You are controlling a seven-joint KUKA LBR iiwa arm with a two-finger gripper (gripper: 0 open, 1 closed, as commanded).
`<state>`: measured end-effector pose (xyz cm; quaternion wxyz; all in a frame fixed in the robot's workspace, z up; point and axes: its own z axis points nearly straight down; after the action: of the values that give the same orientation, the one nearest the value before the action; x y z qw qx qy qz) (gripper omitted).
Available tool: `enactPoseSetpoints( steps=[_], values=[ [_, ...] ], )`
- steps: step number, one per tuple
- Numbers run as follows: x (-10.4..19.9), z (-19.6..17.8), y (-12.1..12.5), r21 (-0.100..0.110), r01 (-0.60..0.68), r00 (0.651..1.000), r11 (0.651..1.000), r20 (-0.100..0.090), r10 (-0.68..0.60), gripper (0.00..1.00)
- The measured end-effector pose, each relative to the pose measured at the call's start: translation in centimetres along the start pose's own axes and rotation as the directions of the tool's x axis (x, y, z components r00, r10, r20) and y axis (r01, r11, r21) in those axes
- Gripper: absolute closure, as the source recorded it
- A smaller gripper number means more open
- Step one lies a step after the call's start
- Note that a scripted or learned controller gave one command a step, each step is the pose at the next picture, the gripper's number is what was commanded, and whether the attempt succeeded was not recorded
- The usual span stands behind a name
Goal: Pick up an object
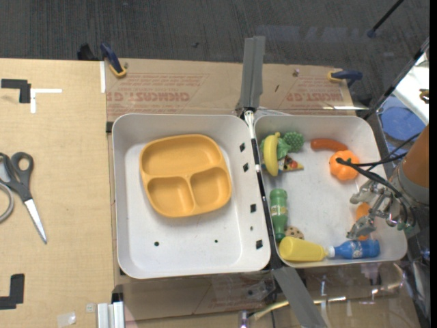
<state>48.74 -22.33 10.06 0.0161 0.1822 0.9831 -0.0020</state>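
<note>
**benchwatcher:** Dark carpet behind, cardboard over the worktop [54, 183], and two white bins clamped side by side. The left bin [130, 251] carries just a yellow divided plate [186, 175]. All the small stuff sits in the right bin [321, 203], and most of it hugs the walls: banana [271, 154] and a green bumpy toy [293, 141] up by the divider, a green bottle [278, 209] along that same wall, a yellow bottle [300, 251] and a blue-and-white bottle [356, 250] lying along the near wall, an orange sausage-shaped piece [329, 144] near the far wall, and an orange round fruit toy [343, 166] a bit off the right side.

**gripnerd:** So where's the tool?

**benchwatcher:** The tool [372, 214] is low at the right side of the right bin, just above the blue-and-white bottle, with something small and orange [361, 210] right by the metal fingers [360, 197]. Honestly I can't tell if they're spread or closed, or if anything's between them. Too much linkage and cable in the way.

**gripnerd:** Wall-huggers are a pain; fingers have no room on the wall side.

**benchwatcher:** Yeah, I'd guess the bin's middle is the only open floor. The orange fruit looks like the easiest target, free on most sides. Scissors [24, 190] on the cardboard at far left are well out of it.
</note>
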Motion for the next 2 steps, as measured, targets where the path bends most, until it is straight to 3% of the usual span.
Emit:
enactPoseSetpoints(
  steps=[1, 2],
  values=[
    [0.08, -0.81, 0.06, 0.000, 0.004, 1.000, 1.000, -0.006, -0.004, 1.00],
    [0.02, -0.82, 0.08, 0.000, 0.004, 1.000, 1.000, -0.004, -0.004, 0.00]
  ],
)
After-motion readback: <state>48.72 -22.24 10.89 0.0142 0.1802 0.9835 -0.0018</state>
